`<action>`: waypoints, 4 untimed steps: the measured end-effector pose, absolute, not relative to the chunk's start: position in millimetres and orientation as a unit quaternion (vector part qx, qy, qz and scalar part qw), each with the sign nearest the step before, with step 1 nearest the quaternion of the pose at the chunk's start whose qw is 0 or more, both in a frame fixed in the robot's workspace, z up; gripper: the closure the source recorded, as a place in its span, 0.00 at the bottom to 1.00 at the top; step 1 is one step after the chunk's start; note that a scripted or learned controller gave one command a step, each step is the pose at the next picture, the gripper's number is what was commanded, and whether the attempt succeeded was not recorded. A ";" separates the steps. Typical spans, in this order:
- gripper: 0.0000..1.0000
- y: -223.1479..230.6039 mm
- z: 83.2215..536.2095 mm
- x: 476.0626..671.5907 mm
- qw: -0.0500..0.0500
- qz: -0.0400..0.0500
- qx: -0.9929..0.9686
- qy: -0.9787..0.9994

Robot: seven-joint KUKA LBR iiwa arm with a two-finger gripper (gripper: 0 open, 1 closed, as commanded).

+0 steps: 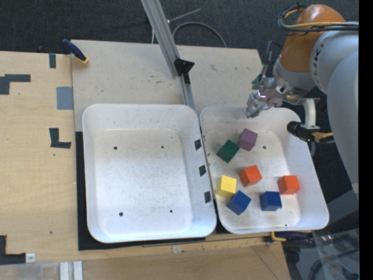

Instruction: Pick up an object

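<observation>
Above the far rim of the right-hand shallow white plastic bin (303, 156) my gripper (254, 109) hung; whether it was apart, I could not tell. Nearest it lay a small purple cube (248, 139); I judged a straight descent onto it best.

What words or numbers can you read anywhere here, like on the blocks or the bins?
None: there are no words, numbers or signs to read in this picture.
The coloured blocks, like the purple block and the yellow block, have plain faces.
The dark marks on the edge of the left bin are too small to read as anything.
</observation>
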State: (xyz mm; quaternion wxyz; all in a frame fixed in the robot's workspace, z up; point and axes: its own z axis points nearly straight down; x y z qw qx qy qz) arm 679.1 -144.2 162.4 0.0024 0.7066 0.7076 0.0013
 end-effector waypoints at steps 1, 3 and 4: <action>1.00 -143.3 203.7 680.4 0.002 0.001 0.706 0.708; 1.00 -40.0 212.2 667.0 -0.002 0.000 0.705 0.709; 1.00 10.7 209.5 656.1 -0.002 0.000 0.705 0.709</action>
